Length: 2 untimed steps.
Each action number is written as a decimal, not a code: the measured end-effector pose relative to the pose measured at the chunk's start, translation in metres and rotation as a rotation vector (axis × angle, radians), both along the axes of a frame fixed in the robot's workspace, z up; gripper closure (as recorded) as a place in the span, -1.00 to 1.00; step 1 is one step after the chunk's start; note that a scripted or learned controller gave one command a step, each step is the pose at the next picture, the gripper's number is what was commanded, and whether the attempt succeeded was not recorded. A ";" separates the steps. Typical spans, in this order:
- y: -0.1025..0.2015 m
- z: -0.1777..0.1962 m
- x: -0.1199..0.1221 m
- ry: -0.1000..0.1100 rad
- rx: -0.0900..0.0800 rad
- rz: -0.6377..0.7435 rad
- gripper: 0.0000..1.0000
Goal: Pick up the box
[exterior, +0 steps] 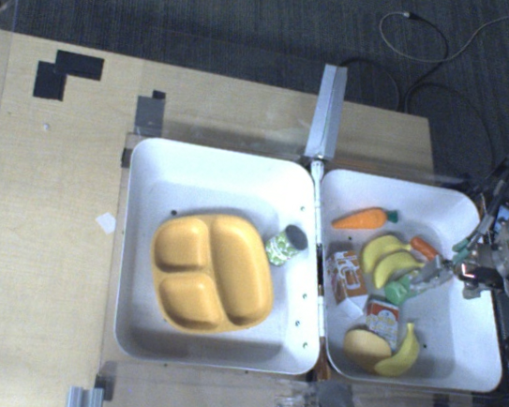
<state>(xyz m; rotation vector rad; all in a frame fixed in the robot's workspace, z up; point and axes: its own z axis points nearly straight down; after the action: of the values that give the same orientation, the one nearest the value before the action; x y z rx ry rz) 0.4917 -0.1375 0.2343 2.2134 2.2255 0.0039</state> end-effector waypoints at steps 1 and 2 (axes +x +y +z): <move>0.034 -0.115 0.039 -0.026 0.000 -0.163 -1.00; 0.041 -0.124 0.037 -0.053 -0.003 -0.135 -1.00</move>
<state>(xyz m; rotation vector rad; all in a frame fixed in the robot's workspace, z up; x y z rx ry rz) 0.5283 -0.0967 0.1102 2.3281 2.0441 0.0583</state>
